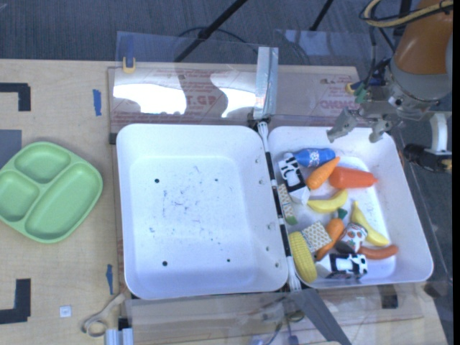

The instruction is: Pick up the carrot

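- The left white bin (190,207) is bare apart from scuffs; the right white bin (413,246) carries a crowded heap of toy food, and the arm (424,49) reaches in over its far right corner.
- A green divided plate (47,189) sits well apart on the bench to the left, out of play.
- The gripper (363,128) hangs above the far rim of the right bin with its two fingers spread apart and nothing between them.
- Two carrot-like pieces lie in the heap: one carrot (321,172) near the far end, touching a blue bottle (313,156) and just beside an orange-red pepper-like piece (352,178); a smaller carrot (332,234) lies nearer the camera, beside a yellow banana (328,204) and a waffle-patterned piece (314,234).
- The far carrot lies nearer the camera than the jaws and a little to their left, with a clear gap between them; it is the closer candidate.
- Risks, as I judge them: the jaws could close on the bottle or the pepper-like piece instead, since they crowd the carrot; the carrot's tapered shape could slip out; a descent too near the rim could strike the bin wall.
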Available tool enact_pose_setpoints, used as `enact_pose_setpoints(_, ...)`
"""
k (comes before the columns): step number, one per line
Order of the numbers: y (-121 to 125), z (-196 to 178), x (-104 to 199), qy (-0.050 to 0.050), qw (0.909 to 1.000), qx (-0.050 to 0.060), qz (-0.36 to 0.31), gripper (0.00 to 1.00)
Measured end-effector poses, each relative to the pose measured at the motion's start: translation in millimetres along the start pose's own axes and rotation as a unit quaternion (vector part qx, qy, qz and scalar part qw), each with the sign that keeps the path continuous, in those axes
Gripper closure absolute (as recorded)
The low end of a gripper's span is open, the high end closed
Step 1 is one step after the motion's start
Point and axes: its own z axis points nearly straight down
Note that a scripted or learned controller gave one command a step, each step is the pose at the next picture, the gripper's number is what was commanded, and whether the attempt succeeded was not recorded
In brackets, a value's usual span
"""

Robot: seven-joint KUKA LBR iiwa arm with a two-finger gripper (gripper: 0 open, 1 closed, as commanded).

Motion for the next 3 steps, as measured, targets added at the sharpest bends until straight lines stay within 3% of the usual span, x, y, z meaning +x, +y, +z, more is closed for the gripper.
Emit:
enact_pose_setpoints(1, -32.3, 109.9, -6.3, 0.0, 1.0, -0.001, 0.004, 0.0)
enact_pose_setpoints(2, -12.0, 75.8, 3.1, -0.001, 0.9991, -0.001, 0.043, 0.0)
enact_pose_setpoints(3, -7.9, 124.0, -13.7, -0.003, 0.9975, -0.014, 0.069, 0.0)
